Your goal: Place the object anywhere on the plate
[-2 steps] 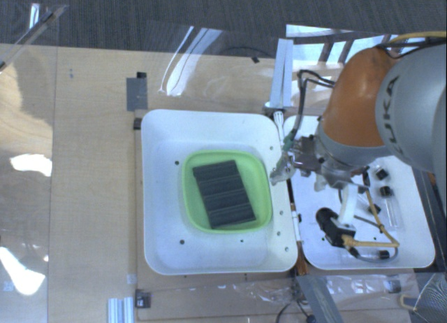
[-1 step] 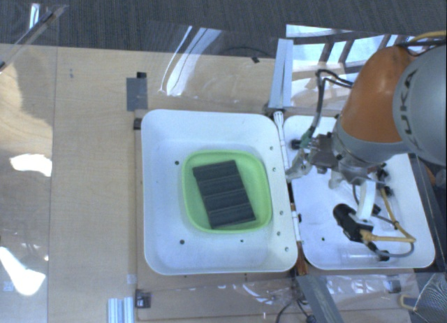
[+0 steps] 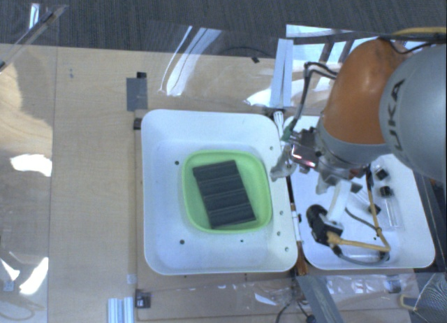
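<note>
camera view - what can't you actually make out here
- Hand, camera view: the arm's grey and orange wrist covers it, so whether it is open or shut is hidden.
- Right bin, camera view: the arm hides its upper part; the small dark items in it are too small to identify.
- Dark ridged object on the green plate: its material is unclear.

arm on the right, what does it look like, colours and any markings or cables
The arm is a bulky, rounded grey casing with dark KUKA lettering down its side and a glossy orange band above the wrist. Thin dark cables loop beside the band, and a small red light glows near the metal hand.
</note>
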You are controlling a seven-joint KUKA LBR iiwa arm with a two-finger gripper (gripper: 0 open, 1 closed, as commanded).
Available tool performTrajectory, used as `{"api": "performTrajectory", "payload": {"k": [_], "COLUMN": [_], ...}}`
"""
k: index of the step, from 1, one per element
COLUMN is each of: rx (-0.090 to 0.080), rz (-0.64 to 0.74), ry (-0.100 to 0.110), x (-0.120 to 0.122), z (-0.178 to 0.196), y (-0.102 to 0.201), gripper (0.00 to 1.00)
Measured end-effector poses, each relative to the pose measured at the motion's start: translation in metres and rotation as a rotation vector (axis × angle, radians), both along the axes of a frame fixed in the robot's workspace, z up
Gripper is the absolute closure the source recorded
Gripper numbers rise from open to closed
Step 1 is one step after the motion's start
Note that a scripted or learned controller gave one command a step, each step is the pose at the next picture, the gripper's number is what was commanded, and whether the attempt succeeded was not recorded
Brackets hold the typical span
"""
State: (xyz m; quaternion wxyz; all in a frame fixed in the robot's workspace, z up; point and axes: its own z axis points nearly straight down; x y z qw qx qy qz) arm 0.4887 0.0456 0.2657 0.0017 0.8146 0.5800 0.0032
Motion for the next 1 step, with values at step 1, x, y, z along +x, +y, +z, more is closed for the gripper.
{"api": "performTrajectory", "payload": {"k": [1], "rx": [-0.001], "rz": [-0.142], "ry": [-0.001], "x": [0.0002], "z": [0.0300], "y": [-0.0660], "gripper": [0.00]}}
